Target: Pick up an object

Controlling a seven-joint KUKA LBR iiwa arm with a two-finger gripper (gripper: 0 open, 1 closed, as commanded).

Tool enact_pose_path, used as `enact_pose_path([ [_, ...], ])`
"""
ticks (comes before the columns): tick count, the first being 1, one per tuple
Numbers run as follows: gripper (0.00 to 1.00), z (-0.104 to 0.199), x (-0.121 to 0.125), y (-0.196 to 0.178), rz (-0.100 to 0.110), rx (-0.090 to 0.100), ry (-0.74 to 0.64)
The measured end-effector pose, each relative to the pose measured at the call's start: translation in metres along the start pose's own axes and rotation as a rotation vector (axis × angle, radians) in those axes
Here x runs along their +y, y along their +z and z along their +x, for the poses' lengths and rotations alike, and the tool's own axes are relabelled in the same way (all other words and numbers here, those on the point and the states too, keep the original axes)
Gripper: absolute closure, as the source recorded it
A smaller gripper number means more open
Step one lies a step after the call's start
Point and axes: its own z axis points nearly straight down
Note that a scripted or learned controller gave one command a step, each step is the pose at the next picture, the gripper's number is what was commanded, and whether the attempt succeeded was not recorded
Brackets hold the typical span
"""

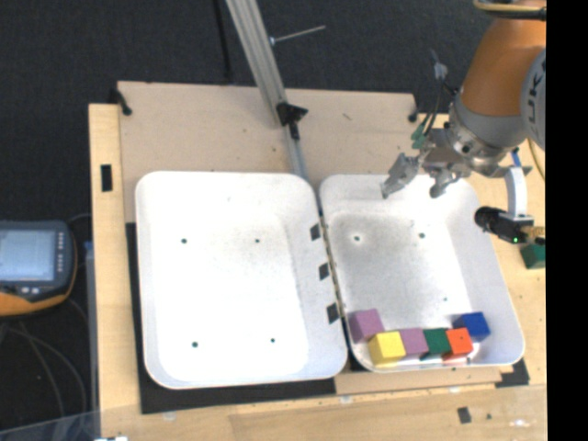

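1. Here the pincer (419, 178) hangs over the far end of the right bin (404, 246), its two fingers spread apart with nothing between them.
2. The task's things — a purple block (366, 322), yellow block (388, 346), orange block (458, 342) and blue block (472, 324) — huddle against the bin's near wall, well apart from the pincer.
3. Risk: they sit packed and touching, so a descending finger could land on a neighbour or jam against the wall, closing on nothing.
4. Around: the left bin (230, 274), a slanted metal rail (262, 58) behind, all on the table (184, 118).
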Motion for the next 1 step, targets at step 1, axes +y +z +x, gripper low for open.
enact_pose_path([
  [1, 1.00, -0.0009, 0.0007, -0.0114, -0.003, -0.001, -0.001],
])
